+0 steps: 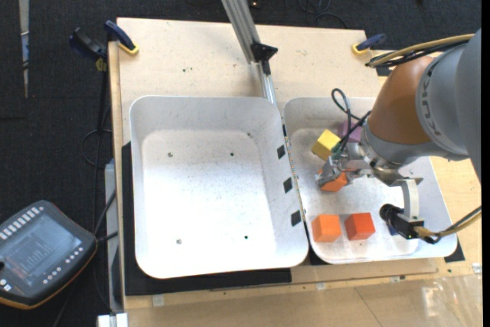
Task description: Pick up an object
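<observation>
Arm [429,107] comes in from the right, wrist with the orange band over the right bin [306,115]. Gripper [337,174] is down inside that bin, near its left-centre. An orange piece [334,183] sits right at the fingertips and looks pinched between them, but the wrist covers most of the fingers, so the exact jaw state can't be told for sure; it reads as closed on that orange piece. Yellow block [326,143] lies just beside the gripper, on the far side, tilted, touching or nearly touching the wrist housing. Something purple [354,134] peeks out just beyond the yellow block, mostly hidden under the arm. Two orange cubes [327,227] [360,226] sit side by side at the near edge of the right bin, apart from the gripper, not touched. Left bin [203,188] holds only a few dark specks. Black cable [344,115] loops off the wrist above the yellow block. Teach pendant [42,253] lies on the floor at lower left, off the bench.
</observation>
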`<state>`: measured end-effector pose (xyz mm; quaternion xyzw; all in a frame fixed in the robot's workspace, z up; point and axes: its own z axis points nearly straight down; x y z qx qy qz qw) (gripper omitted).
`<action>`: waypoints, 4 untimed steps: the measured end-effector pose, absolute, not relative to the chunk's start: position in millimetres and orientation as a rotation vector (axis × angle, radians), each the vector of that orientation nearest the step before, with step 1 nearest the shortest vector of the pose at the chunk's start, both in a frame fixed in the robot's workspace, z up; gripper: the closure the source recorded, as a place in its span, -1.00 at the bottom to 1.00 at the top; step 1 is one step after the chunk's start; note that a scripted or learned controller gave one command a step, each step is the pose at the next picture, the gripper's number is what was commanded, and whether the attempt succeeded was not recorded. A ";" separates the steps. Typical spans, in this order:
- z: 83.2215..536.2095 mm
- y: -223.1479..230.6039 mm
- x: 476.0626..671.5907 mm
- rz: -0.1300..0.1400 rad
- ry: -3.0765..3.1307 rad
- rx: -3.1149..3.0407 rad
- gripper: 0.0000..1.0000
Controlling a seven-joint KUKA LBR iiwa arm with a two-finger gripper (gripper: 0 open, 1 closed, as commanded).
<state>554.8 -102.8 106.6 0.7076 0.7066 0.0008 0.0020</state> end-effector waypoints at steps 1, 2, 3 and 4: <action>164.0 -107.9 564.1 0.004 2.220 2.216 1.00; 219.0 -97.3 565.6 0.006 2.222 2.214 1.00; 282.6 -98.9 567.2 0.006 2.221 2.213 1.00; 298.7 -98.8 567.9 0.001 2.223 2.217 1.00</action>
